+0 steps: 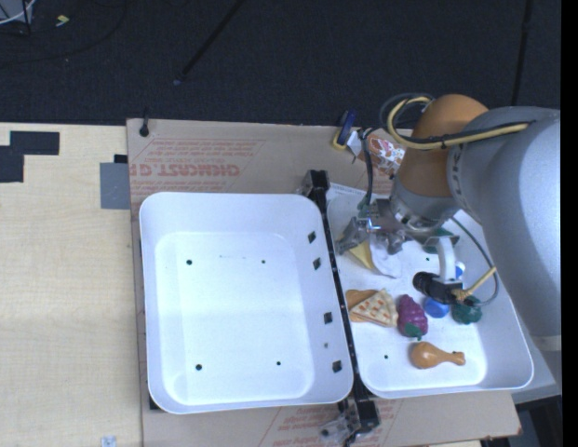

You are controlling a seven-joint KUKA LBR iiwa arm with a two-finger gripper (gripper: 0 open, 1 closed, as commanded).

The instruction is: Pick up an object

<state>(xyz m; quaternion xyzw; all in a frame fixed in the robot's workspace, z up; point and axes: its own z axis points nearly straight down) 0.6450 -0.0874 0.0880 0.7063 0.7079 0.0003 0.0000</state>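
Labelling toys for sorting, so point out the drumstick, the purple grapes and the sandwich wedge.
drumstick (433,354), camera view, on its fat end.
purple grapes (412,315), camera view, middle of the bunch.
sandwich wedge (370,307), camera view, its top face.

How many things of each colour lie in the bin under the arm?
Tan wedge: 1
Purple grapes: 1
Orange drumstick: 1
Blue piece: 1
Green piece: 1
Yellow piece: 1
Total: 6
A pale shape beside the yellow piece is too unclear to count.
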